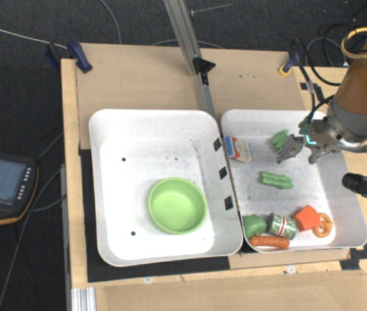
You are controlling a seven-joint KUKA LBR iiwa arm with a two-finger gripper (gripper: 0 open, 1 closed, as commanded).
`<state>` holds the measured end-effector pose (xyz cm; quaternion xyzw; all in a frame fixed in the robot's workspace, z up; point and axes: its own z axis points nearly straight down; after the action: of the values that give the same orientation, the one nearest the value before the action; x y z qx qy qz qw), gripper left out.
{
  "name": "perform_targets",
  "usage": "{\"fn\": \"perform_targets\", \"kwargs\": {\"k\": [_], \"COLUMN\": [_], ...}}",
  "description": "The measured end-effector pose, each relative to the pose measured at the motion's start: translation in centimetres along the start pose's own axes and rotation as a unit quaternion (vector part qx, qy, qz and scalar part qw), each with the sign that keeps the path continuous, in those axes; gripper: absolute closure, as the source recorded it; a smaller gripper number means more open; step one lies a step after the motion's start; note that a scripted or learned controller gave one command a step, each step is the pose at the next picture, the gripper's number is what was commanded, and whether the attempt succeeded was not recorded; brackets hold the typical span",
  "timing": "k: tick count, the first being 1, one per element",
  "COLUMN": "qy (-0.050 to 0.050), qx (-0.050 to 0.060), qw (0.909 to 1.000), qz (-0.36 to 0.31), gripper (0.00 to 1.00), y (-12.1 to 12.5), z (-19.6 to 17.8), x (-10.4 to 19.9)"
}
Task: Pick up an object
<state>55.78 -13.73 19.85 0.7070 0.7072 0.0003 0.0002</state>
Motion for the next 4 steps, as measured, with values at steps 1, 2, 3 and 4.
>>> {"fn": "perform_targets", "kwargs": {"k": [1,2,3,4], "qy": [0.0,0.0,0.0,0.0], "qx": [0.0,0.003,0.002,0.0], "qw": [1.0,1.0,1.0,1.0], "qz": [0.0,0.0,0.0,0.0], "gripper": [0.0,0.0,0.0,1.0], "y": [0.0,-0.7,-0.8,-0.6], "z": [0.0,6.0,10.5,9.2], "x": [0.0,0.5,0.6,0.5]}}
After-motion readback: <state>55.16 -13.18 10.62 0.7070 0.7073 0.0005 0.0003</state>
